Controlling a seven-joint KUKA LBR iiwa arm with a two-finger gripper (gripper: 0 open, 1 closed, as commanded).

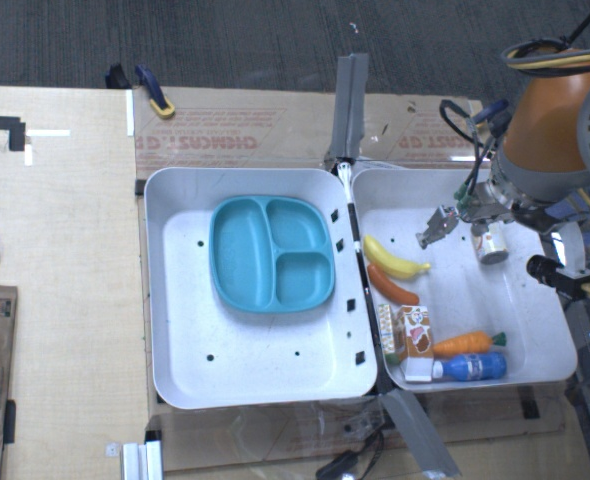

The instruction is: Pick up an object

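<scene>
End effector: the end effector [462, 230] hangs over the bare upper part of the right bin [535, 313], up and to the right of the banana [395, 259]. Whether it is open or closed I cannot tell, and nothing shows gripped in it.

Nearest target: the banana lies against the bin's left wall; it is the closest item, yet well apart from the tool.

Neighbours of the banana: a red-orange sausage [394, 285] lies just below it, touching or nearly so. Further below sit a small carton [409, 331], a carrot [467, 344] and a blue bottle [472, 368], packed close together.

Risk, empty grasp: a straight descent from here would likely meet bare bin floor.

Risk, crowding: reaching for the banana could nudge the sausage or strike the left wall; its curved skin may slip.

Risk, lower cluster: those items crowd each other, so two may get pinched or shoved.

Beyond the banana: the left bin [175, 348] holds a blue divided plate [273, 254], away from the action.
</scene>
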